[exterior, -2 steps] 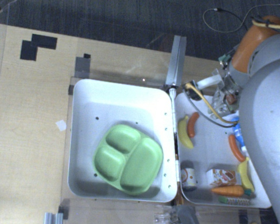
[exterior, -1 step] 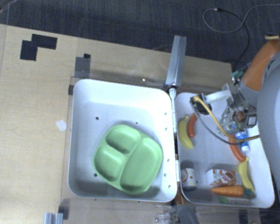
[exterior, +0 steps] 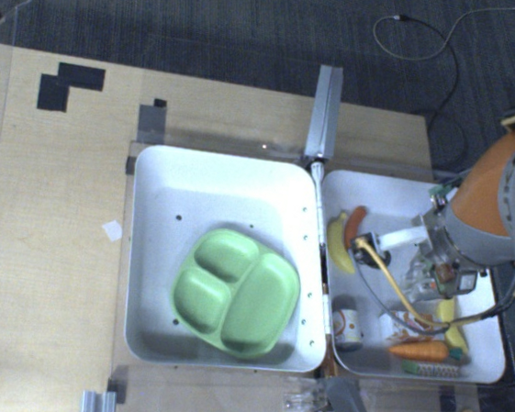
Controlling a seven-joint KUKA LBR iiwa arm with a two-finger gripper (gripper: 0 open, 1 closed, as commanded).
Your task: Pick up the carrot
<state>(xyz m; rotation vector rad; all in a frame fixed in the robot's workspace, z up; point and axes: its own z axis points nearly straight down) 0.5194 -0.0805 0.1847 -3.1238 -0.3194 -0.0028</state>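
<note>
The carrot (exterior: 418, 351) lies flat along the near wall of the right bin (exterior: 495, 364), orange, with its thin end pointing left. The arm's orange band (exterior: 480, 200) sits over that bin's far right side. Below it, my gripper (exterior: 422, 286) hangs over the middle right of the bin, a short way above and beyond the carrot. A tangle of cable and parts covers its tips. Nothing is visibly held.
In the right bin a banana (exterior: 338, 242) and a brown sausage (exterior: 355, 223) lie by the left wall, a small can (exterior: 347, 324) sits near the front left, and a yellow piece (exterior: 454, 326) is beside the carrot. A green sectioned plate (exterior: 236, 292) lies in the left bin (exterior: 157, 235).
</note>
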